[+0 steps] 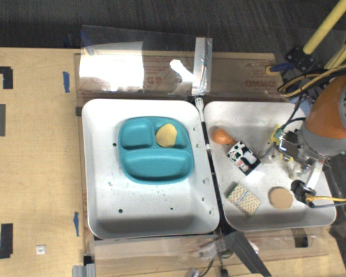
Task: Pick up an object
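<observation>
In the right bin (259,113) lie an orange egg-shaped thing (221,136), a black-and-white patterned block (242,157), a beige checkered block (243,198) and a tan round disc (281,198). My gripper (289,152) hangs over the right side of this bin, above and right of the disc and right of the patterned block. Nothing shows as held in it. The grey arm with its orange band (332,117) comes in from the right edge.
The left bin (98,172) holds a teal divided plate (155,165) with a yellow rounded thing (166,135) in its upper right compartment. A clear plastic sheet and cardboard stand behind the bins. Yellow cables trail at the right.
</observation>
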{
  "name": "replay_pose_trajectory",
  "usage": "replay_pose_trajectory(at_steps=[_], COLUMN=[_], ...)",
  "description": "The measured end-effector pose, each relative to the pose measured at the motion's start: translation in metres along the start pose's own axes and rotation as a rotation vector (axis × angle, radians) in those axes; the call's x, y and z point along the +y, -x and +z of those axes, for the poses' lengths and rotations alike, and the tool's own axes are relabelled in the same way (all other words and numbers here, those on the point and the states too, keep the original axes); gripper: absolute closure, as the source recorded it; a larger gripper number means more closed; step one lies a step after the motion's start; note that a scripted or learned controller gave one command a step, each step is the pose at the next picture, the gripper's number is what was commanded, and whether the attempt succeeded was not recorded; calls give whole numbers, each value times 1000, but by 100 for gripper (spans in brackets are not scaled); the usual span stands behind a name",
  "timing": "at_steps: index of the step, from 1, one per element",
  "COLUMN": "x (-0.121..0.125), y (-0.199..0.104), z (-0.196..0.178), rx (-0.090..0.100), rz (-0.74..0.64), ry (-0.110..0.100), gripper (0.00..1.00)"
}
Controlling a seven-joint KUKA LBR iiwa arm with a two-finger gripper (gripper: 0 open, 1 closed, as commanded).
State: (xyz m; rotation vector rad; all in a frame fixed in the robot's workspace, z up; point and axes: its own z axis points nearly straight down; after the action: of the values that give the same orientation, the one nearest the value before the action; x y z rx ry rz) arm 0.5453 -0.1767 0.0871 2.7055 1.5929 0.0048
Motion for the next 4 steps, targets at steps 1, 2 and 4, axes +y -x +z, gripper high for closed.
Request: replay_pose_trajectory(at_steps=[1, 2, 4], x=[17, 53, 45], y=[37, -61, 4], z=[-68, -48, -17], rx=[-2, 1, 0], rz=[-279, -372, -414], ry=[1, -4, -2], gripper=[0, 0, 0])
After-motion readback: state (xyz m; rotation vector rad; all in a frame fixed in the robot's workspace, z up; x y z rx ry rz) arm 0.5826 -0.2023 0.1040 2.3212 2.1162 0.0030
